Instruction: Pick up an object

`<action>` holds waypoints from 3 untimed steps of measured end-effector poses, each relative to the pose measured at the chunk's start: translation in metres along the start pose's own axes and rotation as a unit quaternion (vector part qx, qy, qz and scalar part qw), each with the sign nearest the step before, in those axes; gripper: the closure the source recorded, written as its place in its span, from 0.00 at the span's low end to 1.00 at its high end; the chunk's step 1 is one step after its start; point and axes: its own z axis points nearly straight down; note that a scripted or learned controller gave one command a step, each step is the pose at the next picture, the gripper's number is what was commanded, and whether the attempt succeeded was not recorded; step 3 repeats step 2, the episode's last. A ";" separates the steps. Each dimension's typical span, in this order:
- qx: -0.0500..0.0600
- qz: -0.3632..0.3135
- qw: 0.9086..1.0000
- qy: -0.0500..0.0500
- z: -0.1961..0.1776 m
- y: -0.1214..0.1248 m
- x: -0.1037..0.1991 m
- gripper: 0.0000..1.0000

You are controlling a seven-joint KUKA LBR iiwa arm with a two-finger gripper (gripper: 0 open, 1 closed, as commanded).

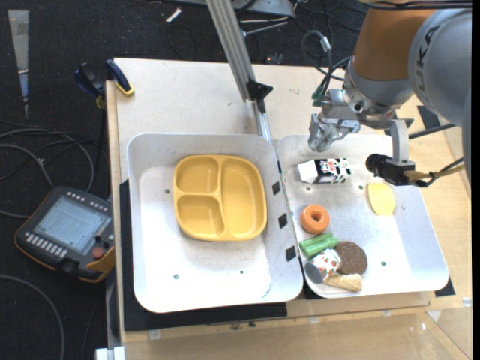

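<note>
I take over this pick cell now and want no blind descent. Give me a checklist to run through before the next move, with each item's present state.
1. Gripper above the right bin: ok.
2. Target near it, milk carton just below: ok.
3. Carton apart from orange ring: ok.
4. Finger opening: cannot tell.
5. Nothing held yet: cannot tell.
6. Yellow tray sits alone in left bin, out of the way: ok.

Glossy, seemingly plastic yellow tray [220, 197]

Right bin [420, 253] centre open; food pile [334, 257] crowds left edge, seemingly touching.
</note>
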 end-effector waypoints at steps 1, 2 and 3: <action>0.001 0.000 1.000 0.000 0.009 -0.010 0.052 1.00; 0.001 0.000 1.000 0.000 0.022 -0.004 0.102 1.00; 0.001 0.000 1.000 0.000 0.022 -0.004 0.102 1.00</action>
